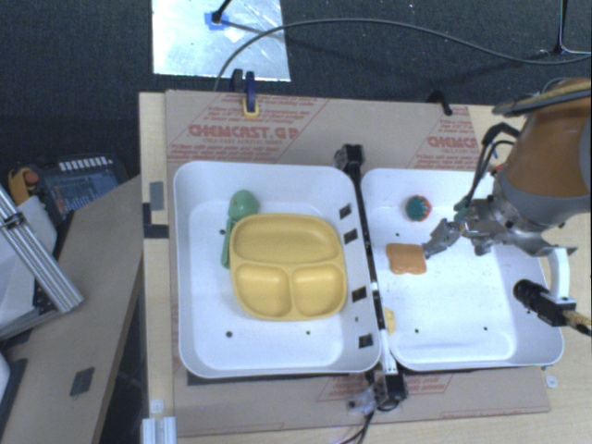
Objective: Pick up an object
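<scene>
In the right bin (462,340) a flat orange-tan piece (405,259) lies near the left wall. A small round green and red object (418,208) rests further back. A little yellow piece (388,320) sits against the divider at the front left. My gripper (437,240) hangs low over this bin, its tip just right of and slightly above the orange-tan piece. I see nothing held by it. The grey and orange arm (555,169) comes in from the right.
The left bin (199,340) holds a yellow divided tray (285,266), with a green spoon-like object (236,215) partly tucked beside its back left corner. A black divider (363,248) runs between the bins.
</scene>
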{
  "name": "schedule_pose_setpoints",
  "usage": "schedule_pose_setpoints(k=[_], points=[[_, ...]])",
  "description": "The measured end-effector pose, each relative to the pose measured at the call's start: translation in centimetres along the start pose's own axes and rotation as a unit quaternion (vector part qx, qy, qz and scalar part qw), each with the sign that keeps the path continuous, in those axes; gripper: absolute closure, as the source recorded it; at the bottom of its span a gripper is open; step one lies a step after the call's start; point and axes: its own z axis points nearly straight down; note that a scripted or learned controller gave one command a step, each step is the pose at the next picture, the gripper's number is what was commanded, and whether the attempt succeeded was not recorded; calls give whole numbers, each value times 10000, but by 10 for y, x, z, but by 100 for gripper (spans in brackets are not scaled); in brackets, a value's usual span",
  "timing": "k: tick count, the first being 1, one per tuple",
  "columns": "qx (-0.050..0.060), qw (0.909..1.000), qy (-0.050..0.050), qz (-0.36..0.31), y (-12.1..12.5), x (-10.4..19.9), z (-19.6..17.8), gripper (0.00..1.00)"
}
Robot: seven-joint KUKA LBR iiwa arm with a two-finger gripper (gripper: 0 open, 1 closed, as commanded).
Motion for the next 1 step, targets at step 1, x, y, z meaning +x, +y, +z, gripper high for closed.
schedule_pose_setpoints(k=[1], points=[[-67,10000,-7,-14,3,0,-7,0]])
